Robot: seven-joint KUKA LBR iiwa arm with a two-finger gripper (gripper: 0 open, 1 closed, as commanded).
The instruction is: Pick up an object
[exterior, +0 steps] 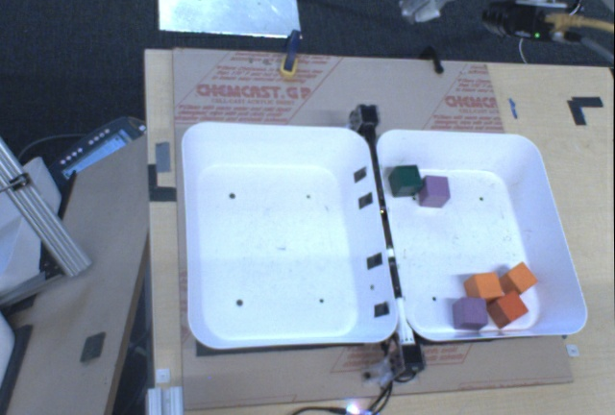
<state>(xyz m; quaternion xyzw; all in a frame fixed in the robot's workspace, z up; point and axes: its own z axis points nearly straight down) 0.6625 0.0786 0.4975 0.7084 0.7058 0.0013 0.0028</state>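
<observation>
crowded blocks, tool parked high: risks of a missed pick

left bin (207,240): bare white floor, nothing to grasp. right bin (553,211): green block (405,179) touching purple block (433,190) at 11 o'clock; at 5 o'clock a cluster of a second purple block (470,311) and three orange blocks (502,293), pressed together. tool (426,0): above the tabletop (250,86) at 12 o'clock, carrying nothing; finger spread cannot be told. likely faults: fingers landing on neighbours in the cluster, nudging blocks against the bin wall, or closing on air.

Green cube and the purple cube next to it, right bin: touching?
Cannot tell. In the camera view the green cube and the purple cube sit side by side near the right bin's far-left corner, edges meeting with no visible gap, but contact isn't plain.
</observation>
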